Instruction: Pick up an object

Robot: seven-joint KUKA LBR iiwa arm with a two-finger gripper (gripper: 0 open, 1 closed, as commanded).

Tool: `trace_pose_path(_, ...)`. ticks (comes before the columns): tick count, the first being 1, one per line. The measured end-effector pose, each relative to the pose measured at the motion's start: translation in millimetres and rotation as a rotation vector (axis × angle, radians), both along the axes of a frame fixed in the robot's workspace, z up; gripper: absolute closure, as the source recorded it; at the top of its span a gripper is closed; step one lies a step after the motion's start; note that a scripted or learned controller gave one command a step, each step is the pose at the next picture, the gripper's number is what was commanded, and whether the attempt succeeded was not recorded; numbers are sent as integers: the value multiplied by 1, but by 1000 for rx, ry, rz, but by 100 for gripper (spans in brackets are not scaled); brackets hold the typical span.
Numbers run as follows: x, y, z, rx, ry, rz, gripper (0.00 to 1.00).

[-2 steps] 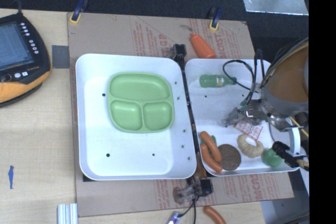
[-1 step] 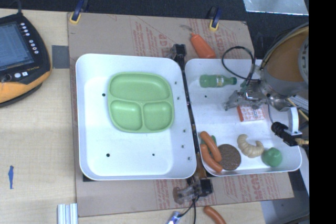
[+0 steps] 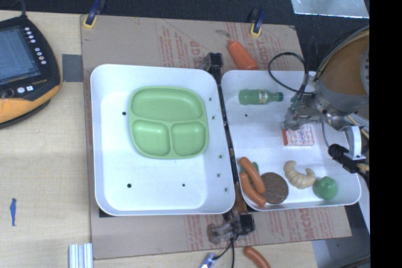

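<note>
Camera view puts the gripper low over a small red-and-white packet in the right bin. Whether the fingers are parted I cannot tell. It looks light, flat, probably slick; pinch across its short edges.

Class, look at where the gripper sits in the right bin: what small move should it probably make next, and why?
Probably a short straight descent. The gripper hangs directly over the small red-and-white packet in the right bin, with the green bottle and croissant well apart, so nothing crowds that grasp.
</note>
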State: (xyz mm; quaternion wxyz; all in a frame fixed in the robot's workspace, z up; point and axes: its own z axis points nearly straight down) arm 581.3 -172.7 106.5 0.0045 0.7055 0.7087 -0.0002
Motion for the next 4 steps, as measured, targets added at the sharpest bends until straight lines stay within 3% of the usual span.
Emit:
trace_pose_path(1, 0, 0, 0, 0, 0, 0, 0)
trace_pose_path(2, 0, -1, 10, -1, 0, 1, 100)
trace_pose_path(3, 0, -1, 10, -2, 0, 2, 0)
trace_pose_path(4, -3, 5, -11, 0, 3, -1, 0)
